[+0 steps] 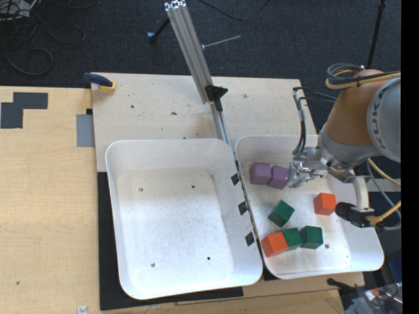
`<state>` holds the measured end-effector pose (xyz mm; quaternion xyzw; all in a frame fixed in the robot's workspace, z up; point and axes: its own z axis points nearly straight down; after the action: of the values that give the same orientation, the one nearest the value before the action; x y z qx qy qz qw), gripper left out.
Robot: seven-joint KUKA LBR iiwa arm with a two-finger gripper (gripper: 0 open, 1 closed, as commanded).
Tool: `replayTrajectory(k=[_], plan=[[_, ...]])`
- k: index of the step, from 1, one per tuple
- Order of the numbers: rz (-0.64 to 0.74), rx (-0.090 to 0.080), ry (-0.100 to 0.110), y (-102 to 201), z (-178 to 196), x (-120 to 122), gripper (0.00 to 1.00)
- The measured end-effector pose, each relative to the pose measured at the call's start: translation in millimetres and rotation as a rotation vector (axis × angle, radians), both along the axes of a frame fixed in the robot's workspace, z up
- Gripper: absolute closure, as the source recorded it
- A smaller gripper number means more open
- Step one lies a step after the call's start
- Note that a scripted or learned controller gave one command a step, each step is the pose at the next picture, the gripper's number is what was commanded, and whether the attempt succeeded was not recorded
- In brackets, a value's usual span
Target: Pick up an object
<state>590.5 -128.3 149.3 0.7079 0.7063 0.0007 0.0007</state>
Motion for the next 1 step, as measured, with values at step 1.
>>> replayTrajectory(k=[1], plan=[[0.003, -0.001, -0.002, -1.1, 59.4, 9.3, 1.0]])
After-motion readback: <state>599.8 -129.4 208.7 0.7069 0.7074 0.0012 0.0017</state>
